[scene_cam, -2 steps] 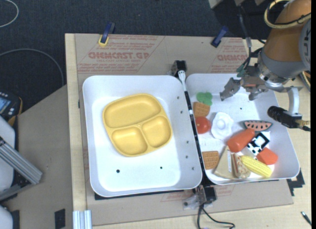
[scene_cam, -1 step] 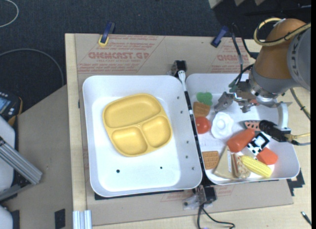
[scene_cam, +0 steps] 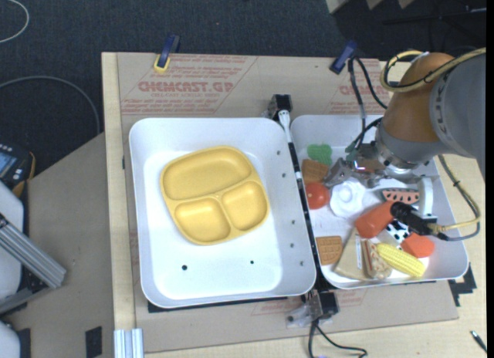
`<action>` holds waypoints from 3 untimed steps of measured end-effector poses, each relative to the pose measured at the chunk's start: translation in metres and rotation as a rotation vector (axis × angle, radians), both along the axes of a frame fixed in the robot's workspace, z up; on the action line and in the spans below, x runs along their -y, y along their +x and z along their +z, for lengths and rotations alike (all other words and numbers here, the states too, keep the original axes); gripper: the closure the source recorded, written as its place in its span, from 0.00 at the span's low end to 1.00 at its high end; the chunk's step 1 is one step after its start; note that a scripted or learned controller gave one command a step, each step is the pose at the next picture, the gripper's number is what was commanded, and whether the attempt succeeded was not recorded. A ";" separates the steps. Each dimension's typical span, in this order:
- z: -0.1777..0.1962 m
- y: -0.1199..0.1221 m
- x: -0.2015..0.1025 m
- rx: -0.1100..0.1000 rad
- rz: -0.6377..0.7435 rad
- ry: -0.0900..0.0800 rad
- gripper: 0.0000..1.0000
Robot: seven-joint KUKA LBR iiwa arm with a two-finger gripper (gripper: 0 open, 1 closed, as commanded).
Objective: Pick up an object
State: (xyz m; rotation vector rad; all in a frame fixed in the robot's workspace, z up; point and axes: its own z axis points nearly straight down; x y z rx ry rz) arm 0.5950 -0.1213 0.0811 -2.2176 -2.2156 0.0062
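Note:
My gripper (scene_cam: 349, 171) hangs low over the middle of the right bin (scene_cam: 451, 268), under the arm's orange band. It is just above a white round piece (scene_cam: 346, 198). Around it lie a green piece (scene_cam: 319, 151), a brown cracker (scene_cam: 312, 170) and a red tomato (scene_cam: 316, 194) on the left. A watermelon slice (scene_cam: 401, 194) and an orange piece (scene_cam: 374, 220) lie on the right. Nothing can be seen in its grasp.
Nearer the front of the right bin lie a corn cob (scene_cam: 397, 258), a sandwich wedge (scene_cam: 361, 260), a square cracker (scene_cam: 329, 248) and a black-and-white piece (scene_cam: 397, 231). The left bin (scene_cam: 154, 271) holds a yellow divided plate (scene_cam: 212, 194). Cables run along the bin's right side.

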 end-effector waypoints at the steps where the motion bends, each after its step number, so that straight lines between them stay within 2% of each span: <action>1: 0.014 0.002 0.000 0.009 0.000 -0.002 1.00; 3: 0.142 0.011 0.002 0.017 0.003 -0.005 1.00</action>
